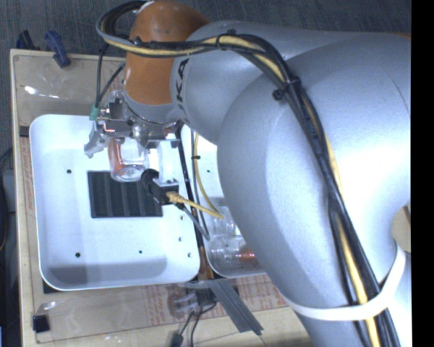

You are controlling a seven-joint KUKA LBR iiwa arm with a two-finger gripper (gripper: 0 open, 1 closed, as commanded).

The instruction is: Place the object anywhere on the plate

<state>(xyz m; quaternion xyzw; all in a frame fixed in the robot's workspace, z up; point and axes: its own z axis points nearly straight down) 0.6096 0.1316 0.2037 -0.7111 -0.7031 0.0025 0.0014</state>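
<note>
Here, in the camera view, the grey arm reaches in from the right — its tool hangs over the left white bin, just above the dark ridged plate. A clear glass-like object sits at the tool; whether it is clamped I cannot tell. The right bin lies beside, on the surface.

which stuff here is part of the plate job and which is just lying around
Part of the job:
- tool above the left bin
- clear cup-like object at the tool
- dark ridged plate

Lying about:
- clear items in the right bin
- blue clamp at the bench corner
- left bin
</note>
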